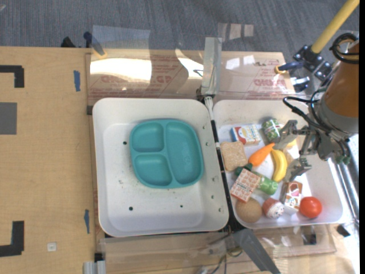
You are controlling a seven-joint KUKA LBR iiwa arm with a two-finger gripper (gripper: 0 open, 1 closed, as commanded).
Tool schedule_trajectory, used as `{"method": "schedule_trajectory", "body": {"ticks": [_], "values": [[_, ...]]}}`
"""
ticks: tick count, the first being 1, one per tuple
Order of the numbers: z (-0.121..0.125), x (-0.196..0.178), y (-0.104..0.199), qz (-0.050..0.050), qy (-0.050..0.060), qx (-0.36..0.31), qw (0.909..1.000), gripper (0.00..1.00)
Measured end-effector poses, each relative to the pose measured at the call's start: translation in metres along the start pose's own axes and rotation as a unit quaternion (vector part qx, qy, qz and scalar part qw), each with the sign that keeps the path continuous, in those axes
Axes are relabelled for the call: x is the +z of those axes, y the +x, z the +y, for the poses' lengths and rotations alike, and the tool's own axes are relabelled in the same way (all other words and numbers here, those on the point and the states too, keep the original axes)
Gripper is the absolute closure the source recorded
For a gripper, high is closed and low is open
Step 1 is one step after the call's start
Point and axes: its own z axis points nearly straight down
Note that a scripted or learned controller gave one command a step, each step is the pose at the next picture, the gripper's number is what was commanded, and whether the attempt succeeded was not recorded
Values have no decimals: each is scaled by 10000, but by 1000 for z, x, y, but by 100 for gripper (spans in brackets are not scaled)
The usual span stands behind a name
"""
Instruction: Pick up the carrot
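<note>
Starting on the left, the desk [40, 153] is just sitting there as bare cardboard with some tape marks, then the left bin [108, 124] is holding a teal divided plate [166, 153] dead centre, probably parked there as a drop spot, with plenty of white floor around it. The right bin [336, 207] is where it's getting crowded: the carrot [262, 153] is lying tilted near the middle, its fat end touching the banana [279, 164], a slice of bread [232, 155] just to its left, a small carton [246, 134] above it and a printed box [246, 184] below. A potato [248, 210] and a tomato [309, 206] are hugging the near edge. The tool [296, 150] is hovering just right of the banana, and its fingers are looking spread fairly wide with nothing between them, so I'd call it lining up, not grabbing yet. Honestly the banana is the annoying bit, since it's sitting between tool and carrot. The open room looks to be over the carrot's narrow left tip, but the bread is crowding that side too, so a straight-down approach seems safest.
</note>
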Motion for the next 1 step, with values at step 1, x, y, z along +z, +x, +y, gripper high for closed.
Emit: {"method": "schedule_trajectory", "body": {"ticks": [1], "values": [[6,112,-39,-122,41,-591,9982,0]]}}
